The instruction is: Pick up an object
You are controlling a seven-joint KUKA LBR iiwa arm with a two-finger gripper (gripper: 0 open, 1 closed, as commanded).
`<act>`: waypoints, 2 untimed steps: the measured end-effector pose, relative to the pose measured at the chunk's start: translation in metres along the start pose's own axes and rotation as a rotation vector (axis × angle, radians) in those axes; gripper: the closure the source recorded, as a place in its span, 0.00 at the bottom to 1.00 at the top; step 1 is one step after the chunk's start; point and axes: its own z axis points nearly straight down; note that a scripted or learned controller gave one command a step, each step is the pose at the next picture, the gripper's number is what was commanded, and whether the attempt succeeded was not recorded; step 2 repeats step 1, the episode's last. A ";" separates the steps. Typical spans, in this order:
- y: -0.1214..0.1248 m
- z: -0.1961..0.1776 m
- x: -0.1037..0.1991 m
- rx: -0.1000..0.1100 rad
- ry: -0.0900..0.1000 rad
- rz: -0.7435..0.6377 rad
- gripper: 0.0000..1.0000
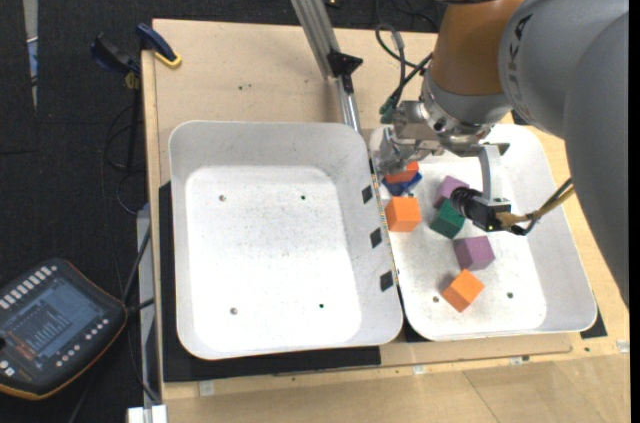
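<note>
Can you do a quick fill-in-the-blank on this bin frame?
1. All the blocks lie in the ____ bin.
2. The number of orange blocks in view is ____.
3. The green block sits between two ____ blocks.
4. The gripper hovers over a blue-and-____ object.

Missing words: right; two; purple; orange

Small orange (403, 213), green (447, 221), purple (473, 251) blocks, scattered loose in the right bin (560, 296).
</note>
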 end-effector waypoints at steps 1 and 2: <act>0.016 0.005 0.057 0.002 0.000 0.000 1.00; 0.016 0.005 0.057 0.002 0.000 0.000 1.00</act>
